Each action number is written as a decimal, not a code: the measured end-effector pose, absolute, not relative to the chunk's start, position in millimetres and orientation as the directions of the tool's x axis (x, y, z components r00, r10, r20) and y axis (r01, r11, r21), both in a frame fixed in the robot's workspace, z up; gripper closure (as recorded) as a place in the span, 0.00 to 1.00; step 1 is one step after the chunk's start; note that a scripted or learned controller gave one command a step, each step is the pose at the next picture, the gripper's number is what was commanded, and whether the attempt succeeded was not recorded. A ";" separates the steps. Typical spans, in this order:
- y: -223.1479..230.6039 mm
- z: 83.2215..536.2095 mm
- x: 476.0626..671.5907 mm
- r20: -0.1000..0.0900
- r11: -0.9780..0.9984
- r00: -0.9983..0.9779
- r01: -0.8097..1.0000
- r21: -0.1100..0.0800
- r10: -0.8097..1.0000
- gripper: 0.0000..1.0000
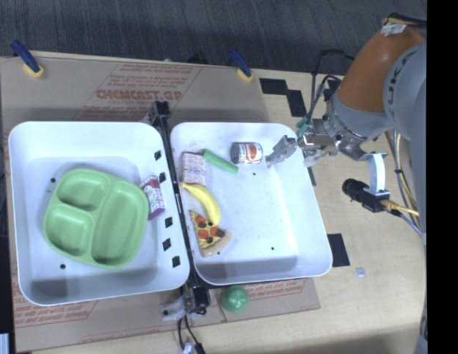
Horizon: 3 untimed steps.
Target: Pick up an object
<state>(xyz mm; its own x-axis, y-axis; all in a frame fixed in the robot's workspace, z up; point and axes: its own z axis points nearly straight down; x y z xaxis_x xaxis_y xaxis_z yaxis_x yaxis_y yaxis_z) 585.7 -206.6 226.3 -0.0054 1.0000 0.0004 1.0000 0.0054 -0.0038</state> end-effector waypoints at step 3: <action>-210.4 91.8 576.7 0.000 0.007 -0.007 1.000 -0.002 1.000 1.00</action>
<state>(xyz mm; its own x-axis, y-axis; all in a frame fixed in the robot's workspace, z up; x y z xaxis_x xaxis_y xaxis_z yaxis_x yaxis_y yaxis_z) 576.7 -210.4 91.8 -0.0067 1.0000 0.0005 1.0000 0.0068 -0.0020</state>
